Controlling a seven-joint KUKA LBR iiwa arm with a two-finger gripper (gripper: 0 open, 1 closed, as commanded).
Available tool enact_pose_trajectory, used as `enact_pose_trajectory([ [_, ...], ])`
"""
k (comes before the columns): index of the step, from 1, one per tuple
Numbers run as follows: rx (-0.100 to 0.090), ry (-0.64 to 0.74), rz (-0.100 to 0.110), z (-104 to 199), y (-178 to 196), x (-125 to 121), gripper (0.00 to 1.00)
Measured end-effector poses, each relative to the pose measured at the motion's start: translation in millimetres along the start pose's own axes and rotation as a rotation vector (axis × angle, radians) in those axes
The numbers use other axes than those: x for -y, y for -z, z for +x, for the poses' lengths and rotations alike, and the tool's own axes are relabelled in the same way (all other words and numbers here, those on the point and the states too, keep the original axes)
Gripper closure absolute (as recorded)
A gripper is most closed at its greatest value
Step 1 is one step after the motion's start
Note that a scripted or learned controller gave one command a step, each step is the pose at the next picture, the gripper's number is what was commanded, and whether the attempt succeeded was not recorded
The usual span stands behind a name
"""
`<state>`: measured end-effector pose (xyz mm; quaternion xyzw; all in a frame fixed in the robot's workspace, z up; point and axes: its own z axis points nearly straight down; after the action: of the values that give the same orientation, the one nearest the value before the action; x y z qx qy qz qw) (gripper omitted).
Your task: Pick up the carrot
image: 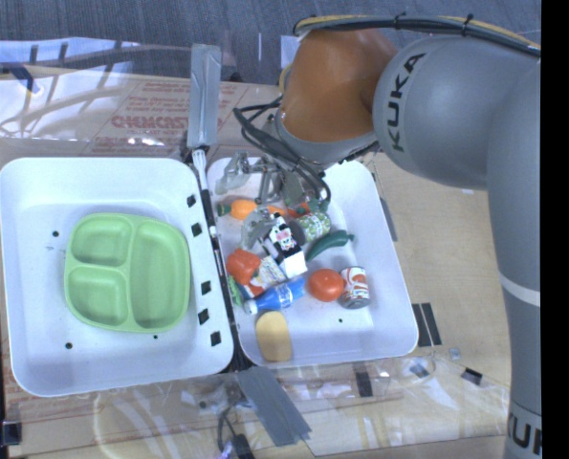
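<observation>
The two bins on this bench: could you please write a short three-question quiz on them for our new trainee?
1. True or false: the green plate lies in the left bin.
2. Which sits nearest the front rim of the right bin? A) tomato B) yellow potato-shaped piece C) can
3. Fill in: the gripper hangs over the ____ bin, near an orange piece that may be the carrot.

Key: 1 true; 2 B; 3 right.

One camera sits above the bench [45,113], looking down at a slant toward twelve o'clock, fairly near; both bins fill mid-frame, the arm [456,103] enters from three o'clock.
</observation>
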<state>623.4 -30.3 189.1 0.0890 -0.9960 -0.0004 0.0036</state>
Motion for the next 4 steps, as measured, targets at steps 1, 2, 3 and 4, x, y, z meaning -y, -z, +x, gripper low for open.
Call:
enact_pose_trajectory([
  [1,0.006,-0.017,0.001,19,-68,48,0.00],
  [2,0.008,-0.344,0.001,-23,2,62,0.00],
  [3,0.001,-0.464,0.000,21,0,48,0.00],
  [4,0.005,-0.285,0.000,-5,0,32,0.00],
])
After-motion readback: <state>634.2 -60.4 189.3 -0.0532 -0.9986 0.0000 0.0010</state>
